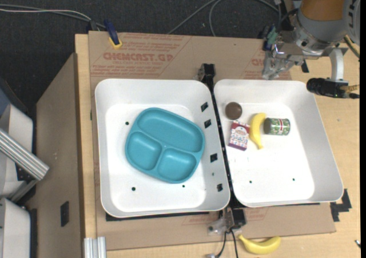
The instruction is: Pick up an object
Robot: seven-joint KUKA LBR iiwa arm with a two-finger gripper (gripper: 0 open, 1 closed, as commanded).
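Four small things lie in the right bin [320,154], below and slightly left of the jaws [275,68], which hang over the bin's far rim; whether they are open or closed cannot be told, and nothing shows between them. Nearest is a brown round piece [233,110]. Beside it lie a red-and-white carton [239,135], a yellow banana [258,129] with its long axis running toward and away from the jaws, and a green-labelled can [277,126] on its side, pointing crosswise.

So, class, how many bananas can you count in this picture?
2. One banana lies in the right bin beside the green can; another banana lies on the cardboard below that bin.
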